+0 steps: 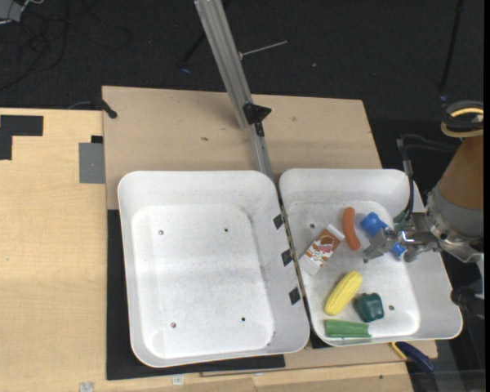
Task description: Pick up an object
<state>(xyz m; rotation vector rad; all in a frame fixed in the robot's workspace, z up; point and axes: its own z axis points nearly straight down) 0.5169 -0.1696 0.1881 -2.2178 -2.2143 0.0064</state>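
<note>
From my station I see the gripper (389,243) low over the right bin (310,188), reaching in from the right. I cannot tell how it is set; its tip is a dark blur against a blue block (373,222), which it seems to touch. Just left of the block lies an orange sausage-shaped toy (351,227). Further left sits a small red and white carton (321,250). Below these I see a yellow corn cob (343,291), a dark green toy (369,306) beside it, and a flat green piece (346,328) by the near rim. The left bin (139,188) lies alongside.
</note>
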